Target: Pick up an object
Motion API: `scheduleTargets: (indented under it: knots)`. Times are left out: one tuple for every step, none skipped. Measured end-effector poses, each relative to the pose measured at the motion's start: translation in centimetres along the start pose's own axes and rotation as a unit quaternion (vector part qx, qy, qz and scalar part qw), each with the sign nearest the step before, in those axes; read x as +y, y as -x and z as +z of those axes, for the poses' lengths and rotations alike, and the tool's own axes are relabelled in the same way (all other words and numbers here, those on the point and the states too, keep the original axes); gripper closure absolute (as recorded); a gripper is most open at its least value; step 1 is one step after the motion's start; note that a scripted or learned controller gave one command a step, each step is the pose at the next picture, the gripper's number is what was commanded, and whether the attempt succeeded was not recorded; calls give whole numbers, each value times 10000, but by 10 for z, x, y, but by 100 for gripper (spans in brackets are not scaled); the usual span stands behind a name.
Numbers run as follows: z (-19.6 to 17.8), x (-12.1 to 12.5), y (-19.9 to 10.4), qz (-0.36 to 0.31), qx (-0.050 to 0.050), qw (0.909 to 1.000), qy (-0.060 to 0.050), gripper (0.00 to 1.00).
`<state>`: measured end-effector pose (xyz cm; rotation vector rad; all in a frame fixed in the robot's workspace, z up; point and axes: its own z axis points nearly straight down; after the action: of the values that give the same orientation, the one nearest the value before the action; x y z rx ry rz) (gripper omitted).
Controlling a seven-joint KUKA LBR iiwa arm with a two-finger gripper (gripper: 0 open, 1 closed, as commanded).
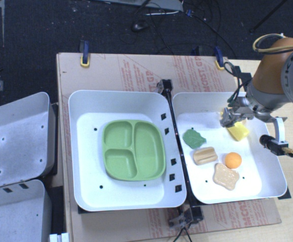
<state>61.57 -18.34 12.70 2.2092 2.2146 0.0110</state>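
Scanning from the left edge, found a dark speckled floor (pixel 25 34) strewn with black cables (pixel 151 19), and spare white trays (pixel 15 135) lying off the bench. Moved on to the cardboard-topped bench (pixel 116 69), with a blue clamp (pixel 84 52) gripping its far edge on the left and a second blue clamp (pixel 219 57) further right. Saw the left bin (pixel 83 107) holding a green divided plate (pixel 134 150) lying flat near its middle, well apart from everything else. Crossed the black divider (pixel 174 135) between the two bins. In the right bin (pixel 267 185), noted a green crumpled piece (pixel 193 137) nearest the divider, a tan block (pixel 204 156) just in front of it, a beige toast-shaped piece (pixel 225 176) toward the near wall, and an orange ball (pixel 232 160) just beside the toast piece. Spotted the yellow block (pixel 239 131) behind the ball, toward the far side of that bin, partly covered by the gripper (pixel 232 118) directly over its far end. Could not tell whether the claw was wide, narrow or closed on the block. Followed the grey arm (pixel 267 97) and its orange band (pixel 276 67) up to the right edge, over the bin's far right corner.
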Motion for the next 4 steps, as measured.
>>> scheduleTargets:
  knots:
    - [-64,-1,-1,-1,12,10000,-40,100]
    - [-109,1,-1,-2,11,10000,-39,100]
    - [-120,2,-1,-1,16,10000,-56,100]
    - [-109,3,-57,-25,31,10000,-80,100]
